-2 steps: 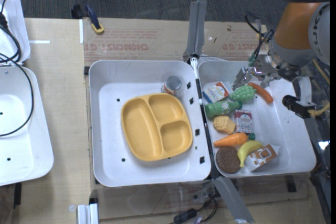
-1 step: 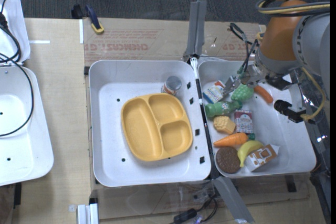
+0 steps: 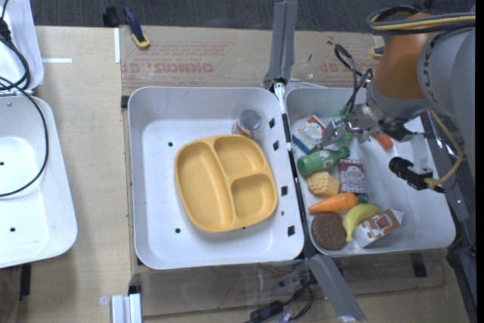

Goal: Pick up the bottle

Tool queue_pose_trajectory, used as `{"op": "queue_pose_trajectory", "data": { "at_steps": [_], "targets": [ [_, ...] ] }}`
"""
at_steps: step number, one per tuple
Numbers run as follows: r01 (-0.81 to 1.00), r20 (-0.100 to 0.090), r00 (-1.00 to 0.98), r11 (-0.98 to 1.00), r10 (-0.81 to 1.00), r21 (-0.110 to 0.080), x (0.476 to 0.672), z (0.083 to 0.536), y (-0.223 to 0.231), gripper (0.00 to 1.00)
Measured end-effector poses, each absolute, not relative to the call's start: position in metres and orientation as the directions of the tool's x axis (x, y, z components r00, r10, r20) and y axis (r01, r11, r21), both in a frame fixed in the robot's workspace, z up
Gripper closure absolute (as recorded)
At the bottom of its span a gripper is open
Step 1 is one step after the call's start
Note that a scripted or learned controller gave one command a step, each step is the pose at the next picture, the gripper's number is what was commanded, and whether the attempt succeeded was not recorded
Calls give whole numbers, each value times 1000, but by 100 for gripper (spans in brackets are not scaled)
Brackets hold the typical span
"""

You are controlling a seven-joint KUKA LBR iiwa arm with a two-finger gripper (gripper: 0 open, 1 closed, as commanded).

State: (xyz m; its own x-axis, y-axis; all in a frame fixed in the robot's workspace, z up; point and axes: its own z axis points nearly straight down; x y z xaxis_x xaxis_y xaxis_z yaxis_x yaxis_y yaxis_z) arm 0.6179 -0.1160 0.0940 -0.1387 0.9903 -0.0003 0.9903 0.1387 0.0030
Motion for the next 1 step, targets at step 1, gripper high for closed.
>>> {"op": "queue_pose_trajectory", "data": {
  "at_steps": [1],
  "targets": [
    [991,-1,-136,136,991,3,618,103,-117,100]
  ]
}}
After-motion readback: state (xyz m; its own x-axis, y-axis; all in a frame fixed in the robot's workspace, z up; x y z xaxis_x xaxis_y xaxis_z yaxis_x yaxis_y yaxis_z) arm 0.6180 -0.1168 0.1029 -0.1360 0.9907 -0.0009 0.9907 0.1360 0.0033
